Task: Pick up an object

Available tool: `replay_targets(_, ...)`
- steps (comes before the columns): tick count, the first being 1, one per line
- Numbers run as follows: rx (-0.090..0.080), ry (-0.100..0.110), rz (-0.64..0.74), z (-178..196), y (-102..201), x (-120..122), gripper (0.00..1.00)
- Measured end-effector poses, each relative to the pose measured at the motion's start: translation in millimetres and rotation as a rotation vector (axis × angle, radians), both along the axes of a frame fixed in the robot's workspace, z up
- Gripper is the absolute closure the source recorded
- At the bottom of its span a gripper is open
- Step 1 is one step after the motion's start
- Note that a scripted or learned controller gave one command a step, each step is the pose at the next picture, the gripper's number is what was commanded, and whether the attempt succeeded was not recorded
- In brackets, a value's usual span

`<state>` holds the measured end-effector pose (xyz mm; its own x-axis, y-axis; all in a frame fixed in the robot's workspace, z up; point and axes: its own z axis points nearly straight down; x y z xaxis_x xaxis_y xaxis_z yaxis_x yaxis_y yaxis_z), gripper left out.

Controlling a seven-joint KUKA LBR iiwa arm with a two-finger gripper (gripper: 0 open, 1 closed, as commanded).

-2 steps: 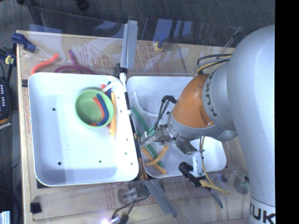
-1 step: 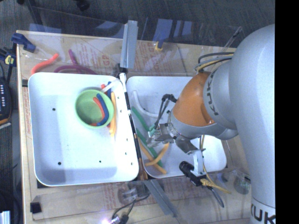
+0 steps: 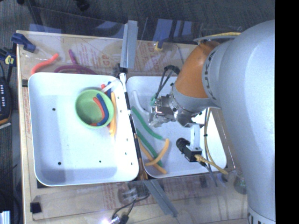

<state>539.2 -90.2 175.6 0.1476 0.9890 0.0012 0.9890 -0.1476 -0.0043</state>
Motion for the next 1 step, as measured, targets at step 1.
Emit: replay_targets(1, 0.001, 0.0, 0.0, -0.2, 0.4, 0.0, 0.0)
